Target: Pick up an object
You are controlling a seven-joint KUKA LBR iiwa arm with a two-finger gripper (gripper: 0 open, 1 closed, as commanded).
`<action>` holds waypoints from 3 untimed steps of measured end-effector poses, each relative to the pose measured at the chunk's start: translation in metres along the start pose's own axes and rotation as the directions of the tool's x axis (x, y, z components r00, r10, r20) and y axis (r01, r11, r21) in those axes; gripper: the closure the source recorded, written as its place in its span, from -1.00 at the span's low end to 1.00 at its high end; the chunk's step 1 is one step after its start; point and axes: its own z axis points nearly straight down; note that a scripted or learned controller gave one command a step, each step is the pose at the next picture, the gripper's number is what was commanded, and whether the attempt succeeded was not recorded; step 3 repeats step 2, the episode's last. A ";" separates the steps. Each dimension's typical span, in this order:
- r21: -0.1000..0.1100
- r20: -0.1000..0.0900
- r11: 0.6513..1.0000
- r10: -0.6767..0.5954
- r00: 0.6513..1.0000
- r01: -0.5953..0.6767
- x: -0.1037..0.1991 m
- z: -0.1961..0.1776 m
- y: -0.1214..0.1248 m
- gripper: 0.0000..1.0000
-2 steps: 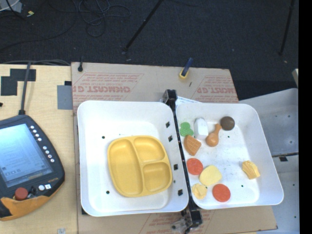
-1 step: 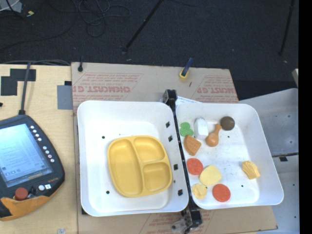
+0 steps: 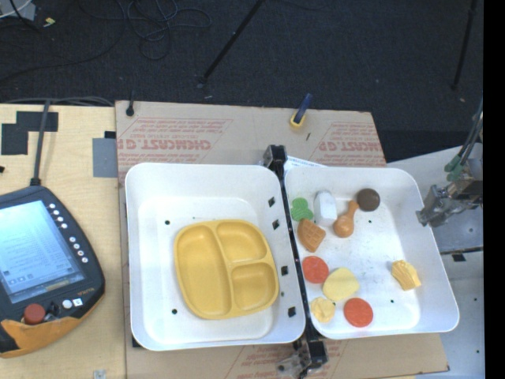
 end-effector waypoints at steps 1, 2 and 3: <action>-0.010 0.004 1.000 0.000 1.000 0.000 0.081 0.059 0.013 1.00; -0.018 0.006 1.000 0.003 1.000 -0.003 0.134 0.036 0.028 1.00; -0.018 0.006 1.000 0.003 1.000 -0.003 0.134 0.036 0.028 1.00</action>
